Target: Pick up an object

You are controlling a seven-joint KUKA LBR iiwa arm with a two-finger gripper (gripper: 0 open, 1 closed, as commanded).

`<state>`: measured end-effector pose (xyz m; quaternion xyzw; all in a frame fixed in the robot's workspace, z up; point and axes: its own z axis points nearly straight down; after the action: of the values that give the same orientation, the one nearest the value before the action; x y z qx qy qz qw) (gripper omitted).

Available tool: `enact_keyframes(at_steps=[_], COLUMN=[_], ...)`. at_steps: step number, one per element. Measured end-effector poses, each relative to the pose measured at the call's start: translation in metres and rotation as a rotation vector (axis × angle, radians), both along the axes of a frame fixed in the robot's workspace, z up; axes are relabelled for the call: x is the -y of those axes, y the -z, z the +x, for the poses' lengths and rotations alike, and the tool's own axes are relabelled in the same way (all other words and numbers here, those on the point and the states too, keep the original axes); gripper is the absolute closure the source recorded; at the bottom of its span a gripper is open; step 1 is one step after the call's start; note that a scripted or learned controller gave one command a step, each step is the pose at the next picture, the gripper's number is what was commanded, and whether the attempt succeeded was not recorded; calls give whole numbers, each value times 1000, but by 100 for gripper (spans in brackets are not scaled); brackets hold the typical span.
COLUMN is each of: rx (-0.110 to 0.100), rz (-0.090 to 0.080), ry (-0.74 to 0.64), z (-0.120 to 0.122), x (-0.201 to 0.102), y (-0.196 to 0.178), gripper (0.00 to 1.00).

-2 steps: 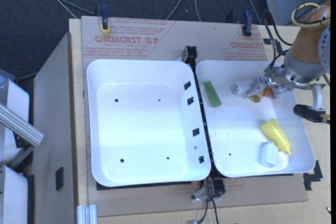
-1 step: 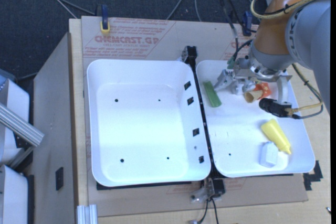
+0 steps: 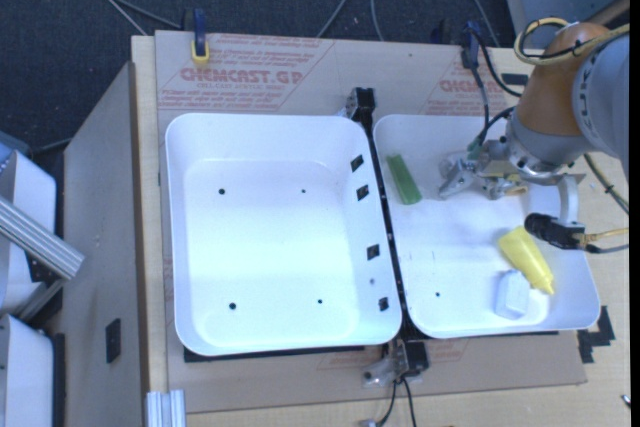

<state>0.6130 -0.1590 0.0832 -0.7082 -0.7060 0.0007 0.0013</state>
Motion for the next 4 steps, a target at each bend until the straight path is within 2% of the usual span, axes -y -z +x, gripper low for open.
enact_keyframes(at_steps=[1,2,3,4], rx=[-2,7,1,7], rz=[3,-3,1,-2], ry=[-7,-1,-2,-5], z=[-29,-2,-30,22], x=[-61,-13,-27,-7], y=[-2,-2,-34,-1], gripper=[0,0,0,0])
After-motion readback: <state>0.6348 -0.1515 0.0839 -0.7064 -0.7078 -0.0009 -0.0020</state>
